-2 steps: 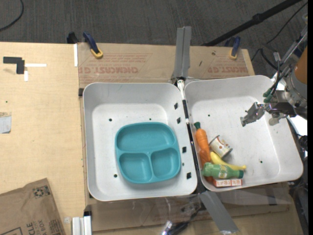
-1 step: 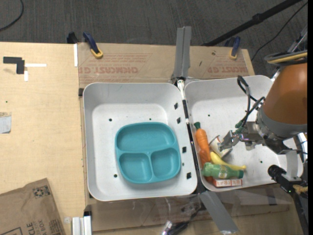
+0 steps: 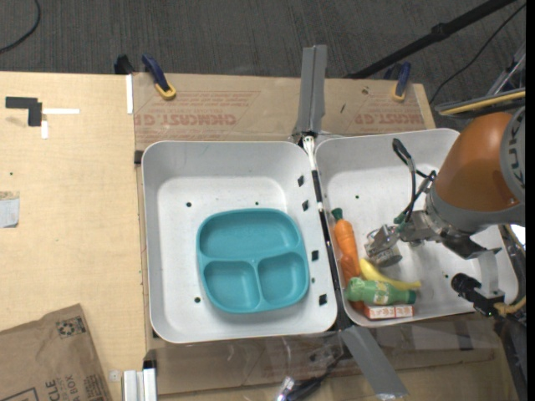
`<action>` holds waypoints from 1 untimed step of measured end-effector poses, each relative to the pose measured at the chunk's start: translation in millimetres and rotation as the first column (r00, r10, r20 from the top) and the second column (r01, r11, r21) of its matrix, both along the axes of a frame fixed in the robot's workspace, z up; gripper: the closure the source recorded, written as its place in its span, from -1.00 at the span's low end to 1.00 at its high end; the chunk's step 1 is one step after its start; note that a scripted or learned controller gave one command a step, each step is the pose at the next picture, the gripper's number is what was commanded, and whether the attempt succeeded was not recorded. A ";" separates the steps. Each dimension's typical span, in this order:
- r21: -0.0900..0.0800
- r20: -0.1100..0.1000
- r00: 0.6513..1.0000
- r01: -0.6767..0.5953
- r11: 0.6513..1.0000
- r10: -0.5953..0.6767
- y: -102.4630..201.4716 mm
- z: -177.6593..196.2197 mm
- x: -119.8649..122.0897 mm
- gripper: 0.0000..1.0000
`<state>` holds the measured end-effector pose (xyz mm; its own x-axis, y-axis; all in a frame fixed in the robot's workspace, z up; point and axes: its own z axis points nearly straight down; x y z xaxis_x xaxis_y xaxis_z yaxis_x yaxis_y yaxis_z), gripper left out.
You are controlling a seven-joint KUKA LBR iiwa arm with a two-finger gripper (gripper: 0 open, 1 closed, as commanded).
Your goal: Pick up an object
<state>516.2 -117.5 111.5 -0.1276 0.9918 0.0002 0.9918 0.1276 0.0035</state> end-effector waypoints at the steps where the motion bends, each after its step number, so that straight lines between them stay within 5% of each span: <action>1: 0.001 0.014 1.000 -0.005 1.000 0.005 -13.4 -9.4 51.0 -1.00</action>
